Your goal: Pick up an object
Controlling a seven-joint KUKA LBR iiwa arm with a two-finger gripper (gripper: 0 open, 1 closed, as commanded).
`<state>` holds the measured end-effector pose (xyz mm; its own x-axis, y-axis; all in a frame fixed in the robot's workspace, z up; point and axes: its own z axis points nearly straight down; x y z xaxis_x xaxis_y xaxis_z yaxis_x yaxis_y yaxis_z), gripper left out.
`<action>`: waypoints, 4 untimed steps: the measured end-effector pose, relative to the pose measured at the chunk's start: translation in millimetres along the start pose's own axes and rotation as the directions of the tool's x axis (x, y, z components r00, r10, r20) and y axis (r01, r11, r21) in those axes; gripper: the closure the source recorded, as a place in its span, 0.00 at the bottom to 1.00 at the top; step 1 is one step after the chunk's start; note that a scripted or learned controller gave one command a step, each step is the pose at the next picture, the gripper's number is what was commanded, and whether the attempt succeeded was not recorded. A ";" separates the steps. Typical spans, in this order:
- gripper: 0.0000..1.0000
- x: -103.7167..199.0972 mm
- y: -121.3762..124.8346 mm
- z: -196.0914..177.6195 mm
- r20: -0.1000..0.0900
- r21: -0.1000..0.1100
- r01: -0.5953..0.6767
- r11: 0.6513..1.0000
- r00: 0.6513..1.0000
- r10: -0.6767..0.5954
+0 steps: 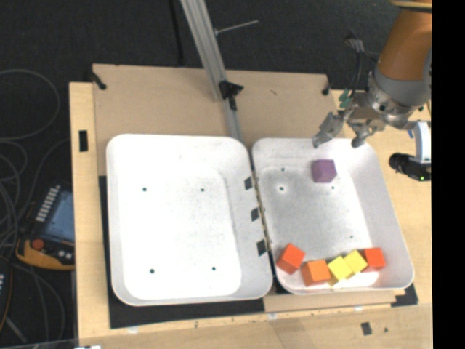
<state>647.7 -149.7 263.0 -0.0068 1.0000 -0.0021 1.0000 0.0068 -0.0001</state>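
Gripper (340, 132) hangs above the far rim of the right bin (389, 202), fingers spread apart with nothing between them. That placement suggests an approach to the purple cube (324, 170), which sits alone just below the fingers, apart from them. Being a cube, it has no long axis; its faces sit slightly turned against the bin walls. Four other blocks (330, 265), orange and yellow, crowd the near wall, likelier harder to isolate. Left bin (131, 158) adjoins.
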 end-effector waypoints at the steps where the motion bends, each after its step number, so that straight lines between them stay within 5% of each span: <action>1: 0.00 -39.3 0.5 155.6 -0.001 0.006 -0.008 1.000 1.000 0.008; 2: 1.00 -40.4 3.4 138.9 0.002 -0.005 -0.009 1.000 1.000 0.009; 3: 1.00 53.2 29.8 137.3 -0.004 0.023 0.000 1.000 1.000 0.000; 4: 1.00 124.9 23.8 60.4 -0.003 -0.007 0.002 1.000 1.000 -0.002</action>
